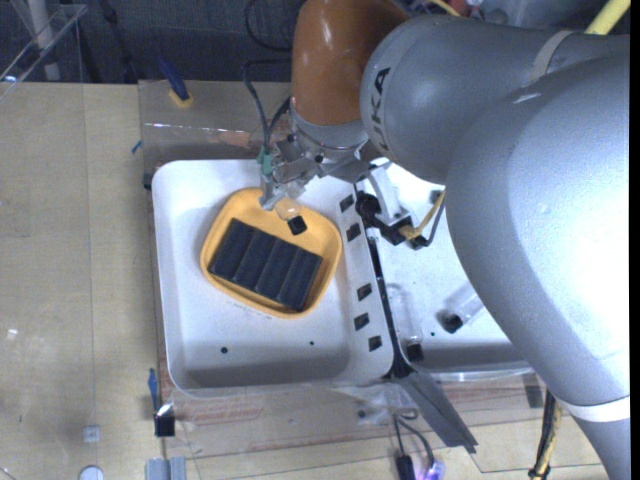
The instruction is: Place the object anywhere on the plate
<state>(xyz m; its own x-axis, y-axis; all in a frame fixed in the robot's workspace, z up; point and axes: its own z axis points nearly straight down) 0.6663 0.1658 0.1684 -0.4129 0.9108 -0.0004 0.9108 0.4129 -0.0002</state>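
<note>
The arm reached in from the right of the frame, and its claw (272, 190) hung over the upper edge of the yellow plate (222, 238), a little left of the picture's middle. Whether the claw was spread or closed could not be told at that size and blur, nor whether anything sat in it.

A small dark object (296, 225) lay on the plate's upper right part, just below and right of the claw, beside a dark ribbed slab (268, 263) that covered most of the plate's floor. If that small piece was the thing to be placed, the task looked at or near its release step: it rested on the plate, apart from the claw as far as could be seen. The next move would then call for a straight lift, clear of the plate's raised rim.

The plate sat in the left bin (185, 353), with bare white floor below and to its left. The bin's upper wall lay close behind the claw, and the divider (362, 288) between the bins ran just right of the plate, so the freest way out seemed upward.
</note>
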